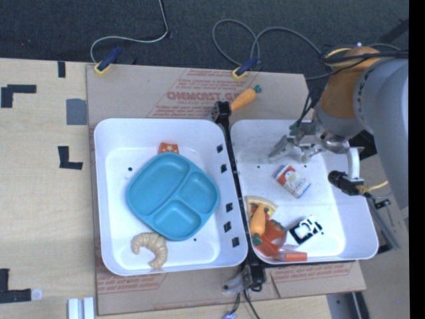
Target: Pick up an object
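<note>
Gripper (290, 146) hangs over the far part of the right bin (345, 248), fingers spread apart, nothing between them. Nearest candidate, a small red-and-white carton (292, 180), lies just beside it toward the bin's centre. Risk: descending here closes on bare floor. The carton lies skewed, so a fingertip could nudge it away, not straddle it.

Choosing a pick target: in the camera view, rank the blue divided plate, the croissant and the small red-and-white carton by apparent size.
1. Blue divided plate, left bin: by far the largest.
2. Croissant, left bin.
3. Red-and-white carton, right bin, below the gripper: slightly smaller than the croissant, though the margin is narrow.
</note>
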Available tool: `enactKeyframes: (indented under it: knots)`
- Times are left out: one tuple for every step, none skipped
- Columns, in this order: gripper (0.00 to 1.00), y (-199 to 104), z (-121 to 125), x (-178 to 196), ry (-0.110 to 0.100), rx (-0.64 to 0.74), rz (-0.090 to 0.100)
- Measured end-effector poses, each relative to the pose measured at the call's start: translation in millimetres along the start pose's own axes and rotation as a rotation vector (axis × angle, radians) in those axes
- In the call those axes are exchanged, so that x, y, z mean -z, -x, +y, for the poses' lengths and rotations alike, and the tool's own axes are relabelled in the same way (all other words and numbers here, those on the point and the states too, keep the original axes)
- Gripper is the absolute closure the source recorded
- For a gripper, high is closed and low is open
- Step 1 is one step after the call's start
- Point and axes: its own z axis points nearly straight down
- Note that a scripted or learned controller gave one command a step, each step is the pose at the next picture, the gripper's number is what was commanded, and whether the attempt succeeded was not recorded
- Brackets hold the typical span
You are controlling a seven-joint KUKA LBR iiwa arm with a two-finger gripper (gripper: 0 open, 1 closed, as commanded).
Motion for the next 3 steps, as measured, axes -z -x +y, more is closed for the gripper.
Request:
enactKeyframes:
  knots:
    - [0.0,-15.7,-28.0,-11.4,0.003,-0.001,-0.001]
    - [1.0,-15.1,-27.4,-0.9,0.005,-0.001,-0.003]
    - [0.0,-15.0,-27.5,-1.0,0.005,-0.001,-0.003]
